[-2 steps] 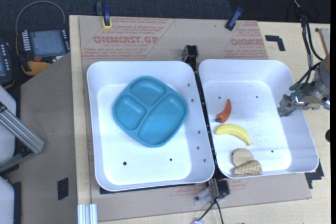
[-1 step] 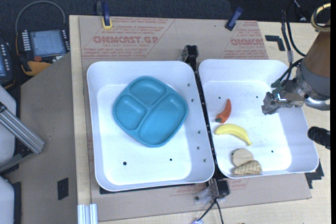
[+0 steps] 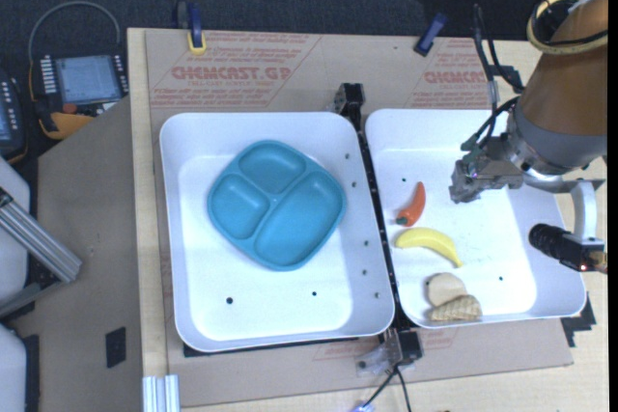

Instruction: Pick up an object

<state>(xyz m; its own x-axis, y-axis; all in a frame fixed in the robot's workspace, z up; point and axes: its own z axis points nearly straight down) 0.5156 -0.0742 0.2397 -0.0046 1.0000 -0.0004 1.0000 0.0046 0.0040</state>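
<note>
The gripper (image 3: 467, 184) hovered in the right bin (image 3: 541, 299), whether clenched I couldn't tell. Lower left lay pickable toys: red pepper (image 3: 414, 204), banana (image 3: 430, 245), bread (image 3: 452, 296).

Two shallow white bins sit side by side, a left bin (image 3: 183, 236) and a right bin (image 3: 526, 289). There is one blue divided plate (image 3: 277, 204) with three compartments. The food items number three: one red chili pepper (image 3: 414, 203), one yellow banana (image 3: 430, 245), and one tan bread piece (image 3: 452, 297).
</note>
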